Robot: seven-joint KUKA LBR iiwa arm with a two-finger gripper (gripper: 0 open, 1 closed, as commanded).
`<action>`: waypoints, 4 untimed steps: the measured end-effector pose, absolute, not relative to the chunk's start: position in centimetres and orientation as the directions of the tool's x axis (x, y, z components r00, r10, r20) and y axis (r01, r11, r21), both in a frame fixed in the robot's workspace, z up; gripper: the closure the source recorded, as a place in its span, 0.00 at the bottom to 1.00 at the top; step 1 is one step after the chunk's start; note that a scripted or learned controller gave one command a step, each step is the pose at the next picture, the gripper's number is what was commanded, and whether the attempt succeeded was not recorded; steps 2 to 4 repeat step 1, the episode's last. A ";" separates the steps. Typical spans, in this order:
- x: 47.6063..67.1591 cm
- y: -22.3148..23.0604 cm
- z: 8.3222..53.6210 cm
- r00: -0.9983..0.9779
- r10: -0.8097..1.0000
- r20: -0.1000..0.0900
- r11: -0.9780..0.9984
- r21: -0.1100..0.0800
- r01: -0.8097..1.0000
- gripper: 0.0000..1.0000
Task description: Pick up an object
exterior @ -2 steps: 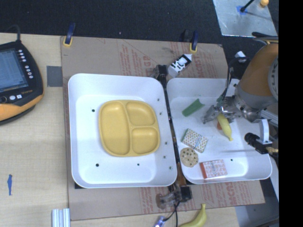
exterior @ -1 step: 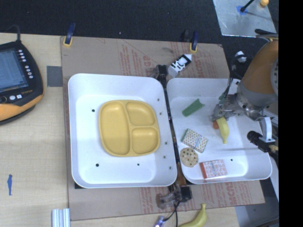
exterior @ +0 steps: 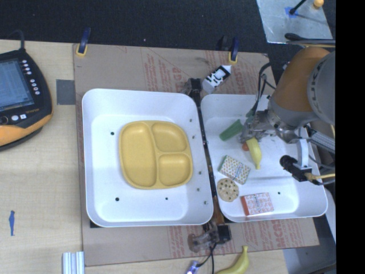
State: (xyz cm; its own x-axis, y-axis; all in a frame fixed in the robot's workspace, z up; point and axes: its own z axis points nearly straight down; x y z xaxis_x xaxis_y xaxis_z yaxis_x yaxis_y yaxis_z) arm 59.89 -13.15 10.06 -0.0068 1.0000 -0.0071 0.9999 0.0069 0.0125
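Observation:
The right bin (exterior: 285,210) holds a green block (exterior: 231,130), a yellow banana-shaped piece (exterior: 254,153), a patterned white packet (exterior: 234,169), a round cookie (exterior: 227,189) and a red-and-white packet (exterior: 257,203). My gripper (exterior: 249,137) hangs low over the bin's upper middle, right at the top end of the yellow piece and just right of the green block. The wrist body hides the fingertips.
The left bin (exterior: 102,210) carries a yellow divided plate (exterior: 155,154). A teach pendant (exterior: 20,96) lies at the far left of the bench. A banana (exterior: 236,262) rests below the bins, and a black-and-white object (exterior: 216,77) lies above them.

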 end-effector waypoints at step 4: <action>57.3 -8.0 19.2 -0.005 1.000 0.001 0.005 -0.002 1.000 1.00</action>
